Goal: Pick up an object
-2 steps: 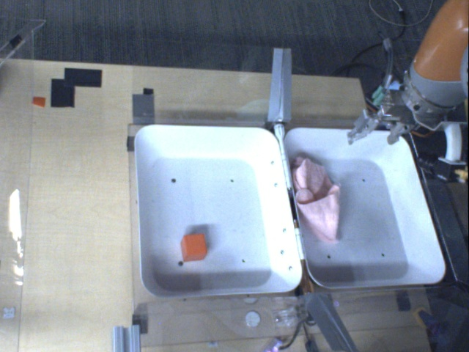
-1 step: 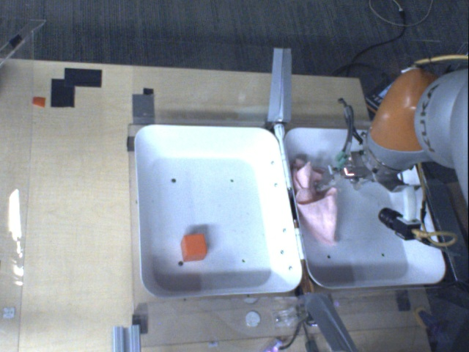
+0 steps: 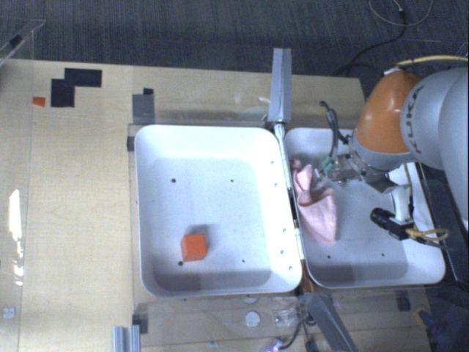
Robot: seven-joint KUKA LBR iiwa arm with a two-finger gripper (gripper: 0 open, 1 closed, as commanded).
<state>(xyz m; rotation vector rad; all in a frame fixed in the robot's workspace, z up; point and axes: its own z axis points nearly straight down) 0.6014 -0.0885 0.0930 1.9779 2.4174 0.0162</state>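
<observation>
Reaching in from the right of the frame, the arm (image 3: 410, 119) brings its gripper (image 3: 327, 173) against the pink cloth (image 3: 316, 205) in the right bin (image 3: 381, 270) — grip state I cannot tell. An orange block (image 3: 194, 247) lies in the left bin (image 3: 205, 152) — lower left part.

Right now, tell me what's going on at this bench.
The grey arm with the orange band reaches into the right bin, its pincer down at the upper end of a pink cloth that lies crumpled along the bin's left wall. Whether it has hold of the cloth is unclear from this angle. An orange block sits untouched in the left bin.
</observation>
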